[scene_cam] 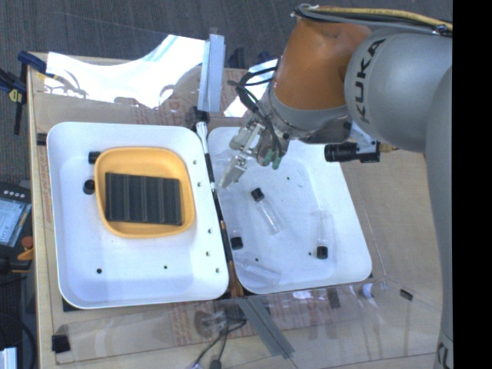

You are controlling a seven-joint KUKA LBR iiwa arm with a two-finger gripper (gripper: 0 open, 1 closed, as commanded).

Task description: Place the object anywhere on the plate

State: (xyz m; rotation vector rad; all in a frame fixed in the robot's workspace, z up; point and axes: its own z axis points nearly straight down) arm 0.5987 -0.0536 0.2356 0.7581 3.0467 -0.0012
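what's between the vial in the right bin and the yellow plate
The raised rims where the two bins meet lie between the vial and the plate. On the plate sits a dark ridged insert. The tool hangs over the right bin.

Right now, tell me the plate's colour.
Yellow-orange plate with a dark ribbed centre, in the camera view.

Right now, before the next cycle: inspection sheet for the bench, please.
Surface: two white bins side by side, left bin and right bin, on a wooden bench.
Job's things: yellow plate in the left bin, carrying a dark ribbed insert; clear vials with black caps in the right bin, one near the middle, one to the right.
Clutter: small black bits in both bins.
Grippers: gripper low over the right bin's upper left, nothing seen between its fingers.
Cables: wires at the wrist; cable below the bins.
Surroundings: grey carpet; device at left edge.
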